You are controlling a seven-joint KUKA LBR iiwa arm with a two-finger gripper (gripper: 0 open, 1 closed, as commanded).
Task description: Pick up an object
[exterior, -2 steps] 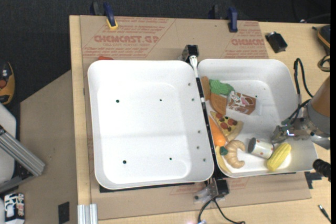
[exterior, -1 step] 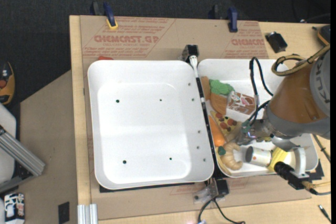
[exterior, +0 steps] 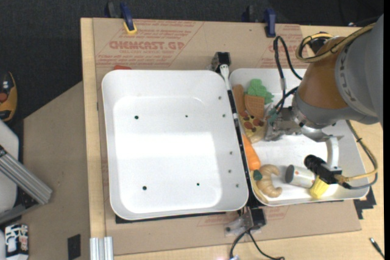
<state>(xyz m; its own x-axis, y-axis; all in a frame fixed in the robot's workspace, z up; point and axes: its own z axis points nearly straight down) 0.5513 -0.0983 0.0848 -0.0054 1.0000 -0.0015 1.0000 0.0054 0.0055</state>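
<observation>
Currently no object lifted: nothing seen between the fingers of the claw point(exterior: 275, 128), so pickup judged not yet done. Claw down low inside the right bin point(exterior: 341, 142), close over the clutter along its left side, just beside a brown waffle-like piece point(exterior: 253, 108) and a green toy point(exterior: 259, 89). Whether spread or pressed together: cannot tell, too small and dark to read. Other candidates lying in the same bin: carrot point(exterior: 251, 154) along the left wall, croissant point(exterior: 269, 181) at the near corner, small tube point(exterior: 298, 175) and yellow piece point(exterior: 319, 189) nearby. Left bin point(exterior: 164, 143) on the bench point(exterior: 158, 39) bare. Arm point(exterior: 341, 85) reaching in from the right, wrist bent downward over the bin. Remaining: secure a grip, then raise.
</observation>
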